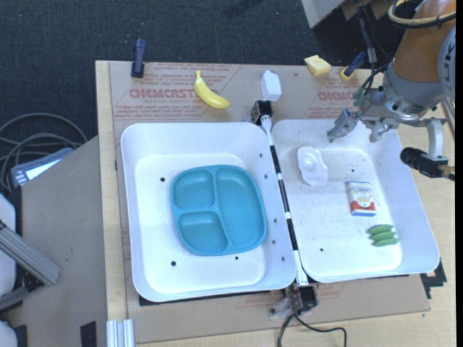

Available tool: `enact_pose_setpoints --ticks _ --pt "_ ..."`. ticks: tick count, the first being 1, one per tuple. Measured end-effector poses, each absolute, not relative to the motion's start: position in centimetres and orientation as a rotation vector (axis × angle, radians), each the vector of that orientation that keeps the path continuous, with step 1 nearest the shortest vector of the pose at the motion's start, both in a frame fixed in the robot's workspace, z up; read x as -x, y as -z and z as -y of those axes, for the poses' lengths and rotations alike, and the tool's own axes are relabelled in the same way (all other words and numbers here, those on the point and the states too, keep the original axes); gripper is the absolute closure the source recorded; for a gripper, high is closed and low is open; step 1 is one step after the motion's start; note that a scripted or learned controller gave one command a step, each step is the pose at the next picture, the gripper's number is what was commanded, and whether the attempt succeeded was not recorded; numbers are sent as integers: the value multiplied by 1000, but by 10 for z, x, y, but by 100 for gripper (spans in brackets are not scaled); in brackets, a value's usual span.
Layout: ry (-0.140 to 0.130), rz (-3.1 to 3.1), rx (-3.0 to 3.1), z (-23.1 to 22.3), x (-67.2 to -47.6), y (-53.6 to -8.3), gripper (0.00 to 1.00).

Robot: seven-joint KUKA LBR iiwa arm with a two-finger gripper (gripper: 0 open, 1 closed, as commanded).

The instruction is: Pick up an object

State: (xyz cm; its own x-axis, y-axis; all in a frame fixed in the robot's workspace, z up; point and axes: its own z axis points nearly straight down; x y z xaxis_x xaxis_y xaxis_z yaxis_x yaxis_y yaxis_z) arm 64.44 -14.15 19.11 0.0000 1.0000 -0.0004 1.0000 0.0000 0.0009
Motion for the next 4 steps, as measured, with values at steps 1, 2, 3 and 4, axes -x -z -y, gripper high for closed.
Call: enact_pose_setpoints --ticks 1,2,3,4 --pt "3 -2222 -2223 182 -604 -142 0" --pt "2 -2222 -2224 184 -558 -84 0" --pt "1 -2222 -2224 184 -514 -84 0" --pt "-4 -2224 -2219 211 -611 -85 0"
